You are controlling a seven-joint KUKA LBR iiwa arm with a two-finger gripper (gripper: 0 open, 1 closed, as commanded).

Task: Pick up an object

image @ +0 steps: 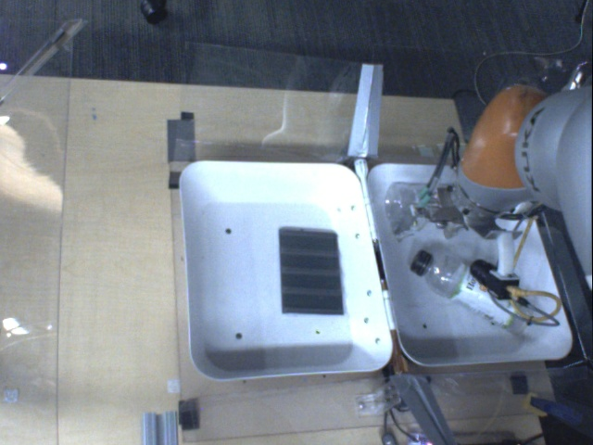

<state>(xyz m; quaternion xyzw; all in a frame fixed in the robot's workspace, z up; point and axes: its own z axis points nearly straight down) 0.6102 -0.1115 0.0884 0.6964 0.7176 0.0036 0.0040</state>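
A clear plastic bottle (451,278) with a black cap lies on its side in the middle of the right bin (547,346). A crumpled clear plastic item (400,208) rests near that bin's far left corner. A dark ribbed rectangular block (310,270) lies flat in the centre of the left bin (213,248). The grey arm with its orange band (498,146) reaches over the right bin from the right. My gripper (441,213) hangs low beside the clear plastic item and just behind the bottle. Nothing can be made out held in it.
A black and yellow cable (519,295) loops from the arm across the right bin's near right part, close to the bottle's base. A grey divider strip (366,109) rises behind the gap between the bins. Wooden bench surface (93,248) surrounds the bins.
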